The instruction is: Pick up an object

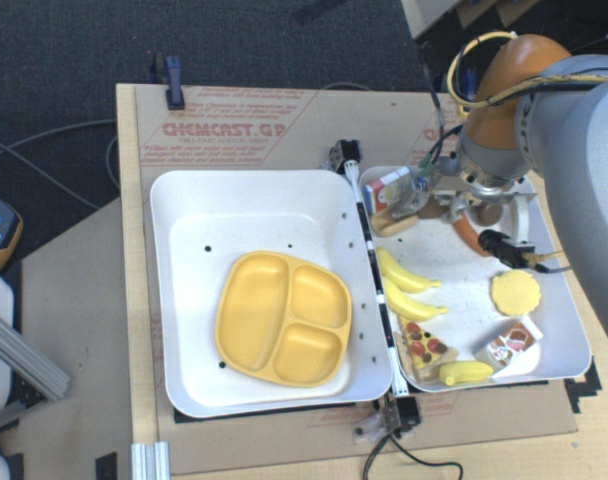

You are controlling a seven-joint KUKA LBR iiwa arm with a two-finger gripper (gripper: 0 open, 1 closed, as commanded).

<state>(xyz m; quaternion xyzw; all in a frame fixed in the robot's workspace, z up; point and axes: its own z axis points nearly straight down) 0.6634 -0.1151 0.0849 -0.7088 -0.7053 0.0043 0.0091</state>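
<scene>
Two bins are set side by side on a bench (234,128). A tray (282,316) is laid in the left bin (184,208). In the right bin (559,353), a box (387,190) is found at the far left, two bananas (409,288) below it, a pizza slice (424,348) nearer, and a round cookie (515,292) to the right.

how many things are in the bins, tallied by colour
yellow: 5 – divided plate, two bananas, round disc, lemon-like piece
mixed or printed colours: 3 – pizza slice, small carton, white and red packet
orange: 1 – carrot-like piece, partly hidden by the arm
total: 9
</scene>
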